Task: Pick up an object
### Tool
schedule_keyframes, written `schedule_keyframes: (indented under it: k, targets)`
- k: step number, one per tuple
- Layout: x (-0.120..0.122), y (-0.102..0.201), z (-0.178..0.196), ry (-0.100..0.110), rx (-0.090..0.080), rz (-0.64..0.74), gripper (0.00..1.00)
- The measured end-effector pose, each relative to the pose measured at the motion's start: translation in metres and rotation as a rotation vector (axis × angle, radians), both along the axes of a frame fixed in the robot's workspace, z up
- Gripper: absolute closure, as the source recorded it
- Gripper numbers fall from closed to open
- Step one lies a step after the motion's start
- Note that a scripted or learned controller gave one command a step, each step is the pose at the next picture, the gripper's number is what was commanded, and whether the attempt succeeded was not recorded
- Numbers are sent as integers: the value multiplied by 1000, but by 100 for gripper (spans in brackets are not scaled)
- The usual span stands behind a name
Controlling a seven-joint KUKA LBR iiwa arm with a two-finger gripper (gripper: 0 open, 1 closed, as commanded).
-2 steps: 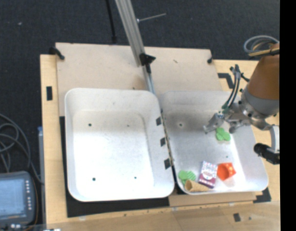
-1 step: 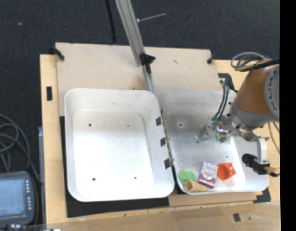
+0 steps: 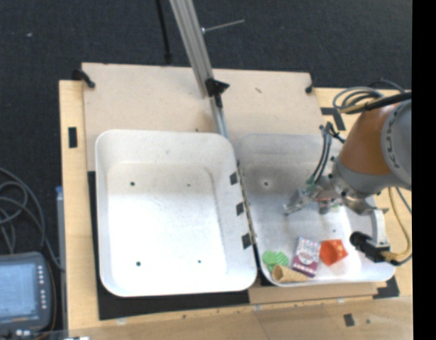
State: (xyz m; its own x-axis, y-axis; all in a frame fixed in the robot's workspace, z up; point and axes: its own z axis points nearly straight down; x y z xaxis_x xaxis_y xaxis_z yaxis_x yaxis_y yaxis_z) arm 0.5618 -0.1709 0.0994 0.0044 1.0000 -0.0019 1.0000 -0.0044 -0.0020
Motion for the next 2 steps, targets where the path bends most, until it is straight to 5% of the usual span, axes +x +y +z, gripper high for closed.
schedule_keyframes:
  k: [1,2]
  targets:
    - [2,0,13,-7,1,-7,100]
    - [3,-2,78,-10,-1,4,100]
